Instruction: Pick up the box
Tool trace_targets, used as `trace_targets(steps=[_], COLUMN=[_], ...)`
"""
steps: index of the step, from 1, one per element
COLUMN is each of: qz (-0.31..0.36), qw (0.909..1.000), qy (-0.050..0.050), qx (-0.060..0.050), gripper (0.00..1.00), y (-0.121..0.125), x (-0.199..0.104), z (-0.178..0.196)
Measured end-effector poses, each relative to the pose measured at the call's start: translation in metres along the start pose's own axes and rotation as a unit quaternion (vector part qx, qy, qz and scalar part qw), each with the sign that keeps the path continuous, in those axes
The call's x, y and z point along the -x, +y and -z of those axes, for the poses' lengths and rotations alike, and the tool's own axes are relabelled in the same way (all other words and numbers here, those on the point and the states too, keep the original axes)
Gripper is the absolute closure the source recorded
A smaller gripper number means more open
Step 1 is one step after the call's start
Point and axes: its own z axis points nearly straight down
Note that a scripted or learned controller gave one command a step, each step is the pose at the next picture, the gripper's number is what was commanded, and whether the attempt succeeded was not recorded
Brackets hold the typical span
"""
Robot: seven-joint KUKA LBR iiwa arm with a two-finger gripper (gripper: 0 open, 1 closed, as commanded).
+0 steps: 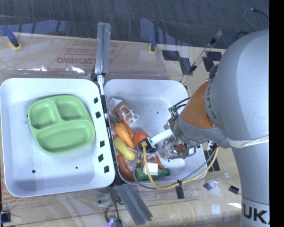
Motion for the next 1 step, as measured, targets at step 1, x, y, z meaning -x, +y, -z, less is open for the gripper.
trace_targets(steps=[1], qz=[0.000], qw=[1.0000], qy=[0.001], qx=[0.001], gripper=[1.00], y=[0.0301], x=[-0.0051], z=[0.0575])
